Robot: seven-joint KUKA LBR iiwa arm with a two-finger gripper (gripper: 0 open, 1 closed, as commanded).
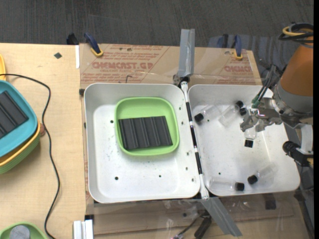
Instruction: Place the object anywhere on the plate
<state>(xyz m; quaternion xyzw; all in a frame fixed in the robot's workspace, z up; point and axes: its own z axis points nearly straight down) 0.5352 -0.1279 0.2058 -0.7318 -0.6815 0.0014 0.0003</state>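
Small black pieces (pixel 246 182) at right bin (pixel 219 183) front edge; gripper (pixel 249 126) above bin, grip state unclear. Risk: tiny slippery clear objects (pixel 227 116), grab misses, green plate (pixel 169 108) stays bare.

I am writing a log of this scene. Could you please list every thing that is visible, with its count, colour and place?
bins: two, white, side by side on the bench.
plate: one, green, in the left bin.
ridged insert: one, dark grey, on the plate.
small black pieces: several, scattered in the right bin.
clear plastic pieces: a few, right bin; hard to count.
cardboard sheet: one, brown, behind the bins.
clamps: two, blue and yellow, on the cardboard.
stacked trays: teal, yellow, left edge.
cable: one, black, left table.
arm: one, grey and orange, right.
gripper: one, over the right bin.
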